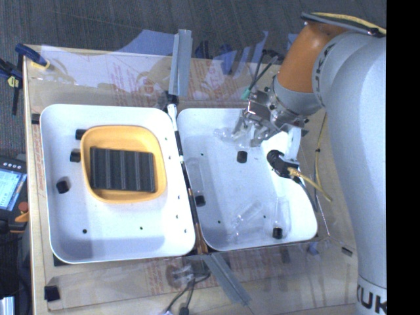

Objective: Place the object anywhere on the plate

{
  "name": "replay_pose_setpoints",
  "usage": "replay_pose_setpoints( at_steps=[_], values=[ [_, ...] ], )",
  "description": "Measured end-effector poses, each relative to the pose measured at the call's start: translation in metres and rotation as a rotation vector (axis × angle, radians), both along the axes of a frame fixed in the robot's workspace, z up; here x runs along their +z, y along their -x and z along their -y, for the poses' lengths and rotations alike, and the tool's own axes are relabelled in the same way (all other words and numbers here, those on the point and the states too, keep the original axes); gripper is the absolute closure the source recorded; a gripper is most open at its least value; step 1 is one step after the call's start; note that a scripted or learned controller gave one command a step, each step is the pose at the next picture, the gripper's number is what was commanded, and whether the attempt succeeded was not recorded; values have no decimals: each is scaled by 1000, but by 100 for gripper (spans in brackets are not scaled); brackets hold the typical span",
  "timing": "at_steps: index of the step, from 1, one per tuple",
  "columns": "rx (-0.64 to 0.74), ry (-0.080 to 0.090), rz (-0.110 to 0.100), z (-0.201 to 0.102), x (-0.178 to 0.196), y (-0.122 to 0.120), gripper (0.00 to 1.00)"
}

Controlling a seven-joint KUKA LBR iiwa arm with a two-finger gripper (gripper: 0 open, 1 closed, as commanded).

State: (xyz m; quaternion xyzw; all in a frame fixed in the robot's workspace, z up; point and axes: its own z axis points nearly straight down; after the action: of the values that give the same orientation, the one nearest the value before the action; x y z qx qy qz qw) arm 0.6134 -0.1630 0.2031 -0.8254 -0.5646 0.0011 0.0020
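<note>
I see the gripper (257,131) low in the right bin (216,228); I cannot tell its jaws' state. The plate (125,136) waits, nothing placed yet.

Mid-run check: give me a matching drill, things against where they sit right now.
1 yellow rounded plate with dark ridged centre
2 arm's metal gripper
3 small black cube
4 handheld screen device

A right white bin floor, near the gripper
B inside left white bin
C left of both bins
D above right bin's far side

Pairs: 1-B, 2-D, 3-A, 4-C
</note>
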Motion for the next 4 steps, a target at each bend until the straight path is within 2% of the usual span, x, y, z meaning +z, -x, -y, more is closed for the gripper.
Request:
replay_pose_setpoints(
  at_steps=[1, 2, 3, 4],
  values=[
    [302, -1, -2, -39, -2, 27, 100],
    [591, 2, 5, -68, 12, -16, 100],
    [715, -1, 1, -94, -12, -16, 100],
    [715, -1, 1, -94, -12, -16, 0]
  ],
)
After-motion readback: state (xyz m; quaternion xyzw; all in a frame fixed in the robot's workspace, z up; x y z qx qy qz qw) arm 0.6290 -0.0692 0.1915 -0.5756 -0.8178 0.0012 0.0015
